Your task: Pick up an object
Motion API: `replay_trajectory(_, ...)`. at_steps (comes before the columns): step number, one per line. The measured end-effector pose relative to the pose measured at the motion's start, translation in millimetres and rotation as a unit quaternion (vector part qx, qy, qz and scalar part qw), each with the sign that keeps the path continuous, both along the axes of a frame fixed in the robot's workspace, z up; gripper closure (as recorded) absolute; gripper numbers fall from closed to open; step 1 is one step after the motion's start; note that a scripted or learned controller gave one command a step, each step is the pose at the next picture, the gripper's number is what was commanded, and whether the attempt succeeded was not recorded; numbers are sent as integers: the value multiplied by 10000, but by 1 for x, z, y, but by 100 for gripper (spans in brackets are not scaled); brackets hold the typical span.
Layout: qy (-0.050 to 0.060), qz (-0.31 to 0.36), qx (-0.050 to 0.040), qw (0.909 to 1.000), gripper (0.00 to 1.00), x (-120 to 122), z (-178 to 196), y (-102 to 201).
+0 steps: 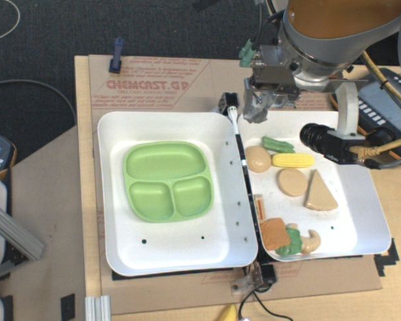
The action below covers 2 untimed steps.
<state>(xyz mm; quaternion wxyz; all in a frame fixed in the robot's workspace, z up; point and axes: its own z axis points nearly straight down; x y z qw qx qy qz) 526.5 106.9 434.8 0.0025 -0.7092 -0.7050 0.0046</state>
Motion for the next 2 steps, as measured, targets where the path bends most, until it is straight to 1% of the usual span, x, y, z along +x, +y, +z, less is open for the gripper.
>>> replay_trajectory(1,11,59,5,10000,100,44,-157,80)
replay_trajectory(2,-12,52,13,10000,100,-2,-176,120)
